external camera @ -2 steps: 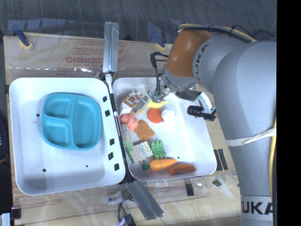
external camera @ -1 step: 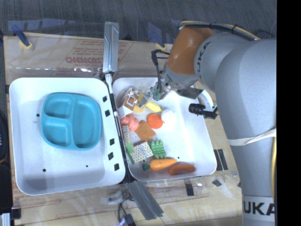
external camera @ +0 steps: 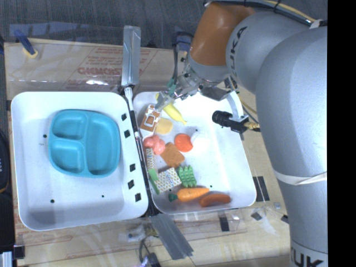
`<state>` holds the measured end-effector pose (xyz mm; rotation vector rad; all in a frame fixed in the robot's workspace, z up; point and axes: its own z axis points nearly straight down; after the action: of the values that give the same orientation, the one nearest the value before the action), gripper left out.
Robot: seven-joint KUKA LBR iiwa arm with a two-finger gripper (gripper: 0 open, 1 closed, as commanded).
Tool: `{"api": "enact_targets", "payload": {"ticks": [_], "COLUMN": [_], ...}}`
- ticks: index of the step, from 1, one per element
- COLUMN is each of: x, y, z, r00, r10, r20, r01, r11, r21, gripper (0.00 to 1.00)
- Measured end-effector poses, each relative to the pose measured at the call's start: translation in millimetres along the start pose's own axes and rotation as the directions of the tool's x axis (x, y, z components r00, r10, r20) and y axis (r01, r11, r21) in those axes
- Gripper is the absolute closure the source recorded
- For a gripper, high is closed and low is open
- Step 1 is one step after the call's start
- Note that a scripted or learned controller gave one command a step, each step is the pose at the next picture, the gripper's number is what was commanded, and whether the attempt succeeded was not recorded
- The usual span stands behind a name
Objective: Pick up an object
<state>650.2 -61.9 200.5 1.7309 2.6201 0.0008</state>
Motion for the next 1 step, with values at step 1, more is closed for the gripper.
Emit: {"api": "enact_targets", "payload": {"ticks": [1], "x": [27.8], "y": [19.7], "z": [-139.5], "r00": [1.0], "r10": [0.031], "r20": [0.001], "r01": [-0.031], "r11": [1.0], "r21": [-0.002], "gripper": [1.0]}}
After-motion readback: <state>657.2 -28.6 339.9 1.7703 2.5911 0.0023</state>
